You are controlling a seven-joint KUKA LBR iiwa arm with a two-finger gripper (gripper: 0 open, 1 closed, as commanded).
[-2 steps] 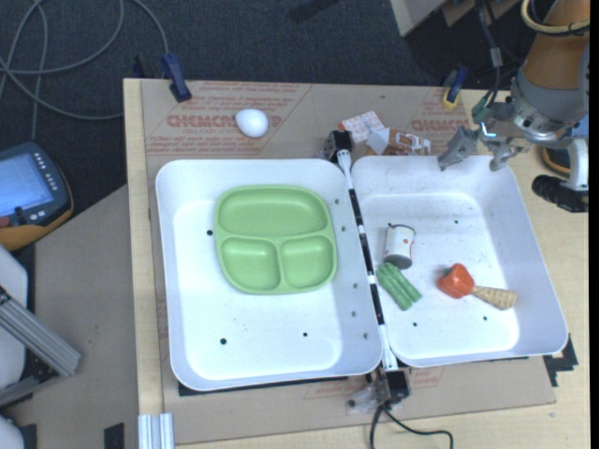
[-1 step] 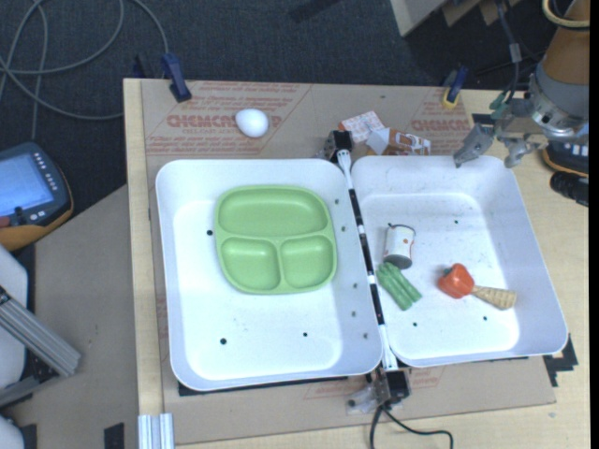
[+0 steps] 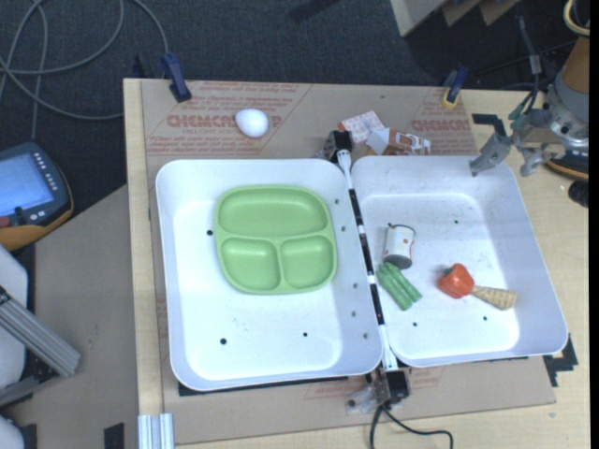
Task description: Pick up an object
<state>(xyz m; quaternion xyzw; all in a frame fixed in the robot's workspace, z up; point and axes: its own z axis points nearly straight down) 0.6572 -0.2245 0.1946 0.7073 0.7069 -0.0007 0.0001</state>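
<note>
**A:** Start at the near edge. What lies closest?

**B:** The front rims of the two white bins, side by side on the bench. The left bin (image 3: 187, 335) holds a green divided plate (image 3: 276, 238), lying flat toward its far half, one long compartment at the back and two smaller ones in front. The right bin (image 3: 524, 325) holds three small things in its middle.

**A:** Name them, near to far.

**B:** A green ridged piece (image 3: 400, 285), lying at a slant near the divider between the bins. To its right, well apart, an orange-red piece with a tan cone-like end (image 3: 470, 286), lying on its side. Just behind the green piece, nearly touching it, a small white cylinder with a dark cap (image 3: 398, 244).

**A:** And the arm?

**B:** It comes in from the right at the far corner of the right bin. The gripper (image 3: 505, 154) hangs over the bin's far right rim, pointing down and toward the left. Two grey fingers (image 3: 488, 158) are splayed apart, and nothing sits between them. It is well apart from all three objects.

**A:** Farther back?

**B:** On the cardboard behind the bins, a white egg-shaped object (image 3: 251, 122) on the left, some crumpled wrappers (image 3: 379, 134) near the middle, and a blue clamp (image 3: 174, 75) at the far left edge of the board.
</note>
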